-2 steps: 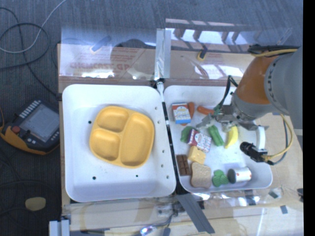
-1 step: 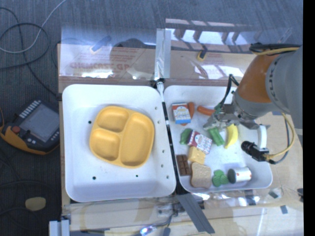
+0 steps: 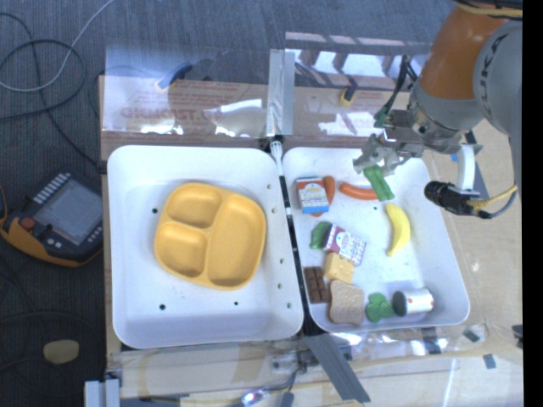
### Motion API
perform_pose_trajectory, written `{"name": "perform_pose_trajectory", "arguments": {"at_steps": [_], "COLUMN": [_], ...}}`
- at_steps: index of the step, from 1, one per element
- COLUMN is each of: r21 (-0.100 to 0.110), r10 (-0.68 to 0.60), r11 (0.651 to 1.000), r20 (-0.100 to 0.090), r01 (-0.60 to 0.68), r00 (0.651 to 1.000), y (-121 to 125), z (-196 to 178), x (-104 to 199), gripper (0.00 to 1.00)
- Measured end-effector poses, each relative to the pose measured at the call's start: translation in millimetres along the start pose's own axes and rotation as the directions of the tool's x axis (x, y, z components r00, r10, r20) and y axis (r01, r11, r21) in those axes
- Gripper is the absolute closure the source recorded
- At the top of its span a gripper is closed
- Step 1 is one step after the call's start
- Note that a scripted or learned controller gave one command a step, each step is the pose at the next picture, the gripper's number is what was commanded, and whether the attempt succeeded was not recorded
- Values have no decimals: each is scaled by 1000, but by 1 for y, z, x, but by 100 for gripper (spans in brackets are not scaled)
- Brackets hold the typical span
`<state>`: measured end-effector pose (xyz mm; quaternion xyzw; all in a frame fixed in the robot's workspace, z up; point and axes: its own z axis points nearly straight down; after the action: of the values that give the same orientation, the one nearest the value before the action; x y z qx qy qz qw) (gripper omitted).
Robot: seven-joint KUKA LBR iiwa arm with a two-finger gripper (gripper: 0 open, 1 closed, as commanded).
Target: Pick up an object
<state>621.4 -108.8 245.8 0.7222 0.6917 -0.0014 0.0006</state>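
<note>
- Camera view gives us the tool (image 3: 379, 161) over the far end of the right bin (image 3: 450, 270), with a green piece (image 3: 379, 181) right under it.
- That green piece is long, flat-sided and dark green, lying at a slant; its upper end meets the tool and its lower end lies just beside an orange sausage (image 3: 357, 192).
- We cannot tell whether the tool is open or closed, nor whether the green piece sits in its grip or merely lies beneath it.
- We see other toy foods in the same bin: a banana (image 3: 397, 229), a red-labelled carton (image 3: 311, 195), a carrot (image 3: 329, 185), a bread slice (image 3: 345, 302), a chocolate bar (image 3: 315, 285), a can (image 3: 416, 301).
- The left bin (image 3: 136, 312) holds a yellow divided plate (image 3: 209, 234).
- The arm's upper part is cut off at the frame's top right corner.
- Small green items near the can and beside the carton are too blurred for us to name.
</note>
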Motion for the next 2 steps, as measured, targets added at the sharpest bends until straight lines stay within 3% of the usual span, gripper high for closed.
{"name": "perform_pose_trajectory", "arguments": {"at_steps": [1, 2], "r21": [1, 0], "r10": [1, 17], "r11": [1000, 1000], "r20": [0, -2], "r01": [-1, -17], "r00": [1000, 1000], "y": [0, -49], "z": [0, -35], "x": [0, 28], "gripper": [0, 0]}}
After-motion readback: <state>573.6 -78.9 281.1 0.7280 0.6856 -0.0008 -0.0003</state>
